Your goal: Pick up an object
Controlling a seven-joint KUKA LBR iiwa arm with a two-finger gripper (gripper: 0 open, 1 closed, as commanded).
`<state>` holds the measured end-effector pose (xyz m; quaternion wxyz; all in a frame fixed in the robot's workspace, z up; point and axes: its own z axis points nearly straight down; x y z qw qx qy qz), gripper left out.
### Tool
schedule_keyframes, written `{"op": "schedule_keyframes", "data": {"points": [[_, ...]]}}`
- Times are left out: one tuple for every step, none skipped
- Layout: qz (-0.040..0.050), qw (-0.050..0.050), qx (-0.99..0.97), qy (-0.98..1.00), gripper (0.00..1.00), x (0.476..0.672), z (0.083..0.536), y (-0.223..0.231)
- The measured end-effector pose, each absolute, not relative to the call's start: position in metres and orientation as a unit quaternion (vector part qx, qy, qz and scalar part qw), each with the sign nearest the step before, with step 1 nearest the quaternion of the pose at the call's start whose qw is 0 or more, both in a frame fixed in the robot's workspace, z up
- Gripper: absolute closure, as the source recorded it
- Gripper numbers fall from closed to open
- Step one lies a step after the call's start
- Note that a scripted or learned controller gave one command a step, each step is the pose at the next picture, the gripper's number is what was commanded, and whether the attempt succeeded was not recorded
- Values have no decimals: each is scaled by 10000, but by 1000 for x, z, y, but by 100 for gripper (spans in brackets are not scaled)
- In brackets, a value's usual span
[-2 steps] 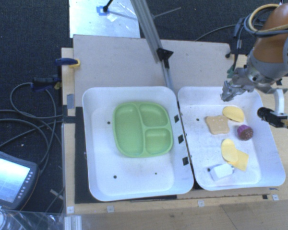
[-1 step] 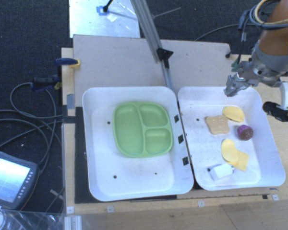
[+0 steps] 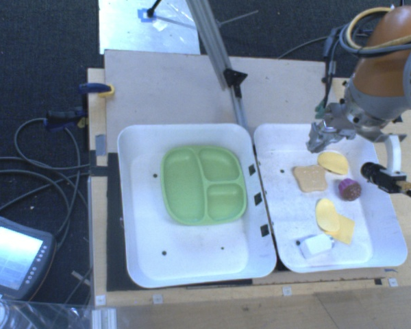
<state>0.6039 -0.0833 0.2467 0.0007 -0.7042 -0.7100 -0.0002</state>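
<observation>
Gripper hangs over the far part of the right bin, with nothing visible between its fingers; whether they are spread or pressed together I cannot tell from this slant. Just beside it, toward the bin's right side, lies a yellow oval slice, and next to that a tan piece of toast. A small purple ball sits near the bin's right edge. Nearer the front edge lie another yellow slice, touching a flat yellow square, and a small white block near the front. The left bin holds a green divided plate at its middle.
</observation>
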Motion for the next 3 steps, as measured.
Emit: {"op": "schedule_keyframes", "data": {"points": [[-3, 14, -7035, -7107, 100, 578, 234, -32], [0, 16, -7037, -7105, 100, 544, 227, 14], [-5, 13, -7030, -7112, 100, 530, 226, 67]]}}
